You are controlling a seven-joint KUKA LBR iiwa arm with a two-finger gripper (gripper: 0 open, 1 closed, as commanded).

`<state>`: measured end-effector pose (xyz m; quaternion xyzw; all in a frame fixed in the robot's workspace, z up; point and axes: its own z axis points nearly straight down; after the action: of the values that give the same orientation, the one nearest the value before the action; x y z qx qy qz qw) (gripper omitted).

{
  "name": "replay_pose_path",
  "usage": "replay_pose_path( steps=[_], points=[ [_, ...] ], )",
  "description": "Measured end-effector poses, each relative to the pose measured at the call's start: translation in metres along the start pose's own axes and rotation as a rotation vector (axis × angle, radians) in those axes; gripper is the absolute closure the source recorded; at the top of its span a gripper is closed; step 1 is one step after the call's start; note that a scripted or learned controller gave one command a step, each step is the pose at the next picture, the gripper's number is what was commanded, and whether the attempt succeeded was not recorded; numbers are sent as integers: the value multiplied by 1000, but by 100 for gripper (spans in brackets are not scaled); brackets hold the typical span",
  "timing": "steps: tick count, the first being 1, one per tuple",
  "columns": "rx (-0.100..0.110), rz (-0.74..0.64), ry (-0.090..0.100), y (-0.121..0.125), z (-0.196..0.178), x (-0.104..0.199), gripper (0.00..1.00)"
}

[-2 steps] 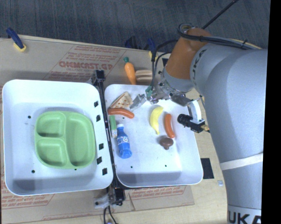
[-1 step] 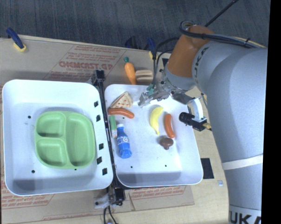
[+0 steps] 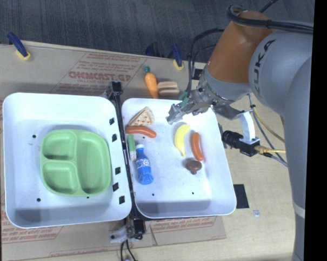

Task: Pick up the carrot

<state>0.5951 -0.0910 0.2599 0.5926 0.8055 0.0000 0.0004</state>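
Observation:
The carrot (image 3: 150, 83), orange with a green top, lies on the cardboard just behind the right bin (image 3: 218, 173), outside its far rim. A tan bun-like piece (image 3: 168, 88) lies right beside it. My gripper (image 3: 175, 115) hangs over the far part of the right bin, to the right of and nearer than the carrot. Its fingers point down-left, stand open and have nothing between them. The grey arm with its orange band (image 3: 240, 47) reaches in from the upper right.
The right bin holds a sandwich wedge (image 3: 143, 118), a sausage (image 3: 141, 131), a banana (image 3: 181, 139), a second sausage (image 3: 197, 146), a brown lump (image 3: 193, 166) and a blue bottle (image 3: 143, 165). A green divided plate (image 3: 75, 162) lies in the left bin (image 3: 18, 115).

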Motion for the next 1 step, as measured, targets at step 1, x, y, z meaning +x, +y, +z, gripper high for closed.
replay_pose_path(
  steps=[1],
  points=[
    [6,152,2,-17,21,36,100]
  ],
)
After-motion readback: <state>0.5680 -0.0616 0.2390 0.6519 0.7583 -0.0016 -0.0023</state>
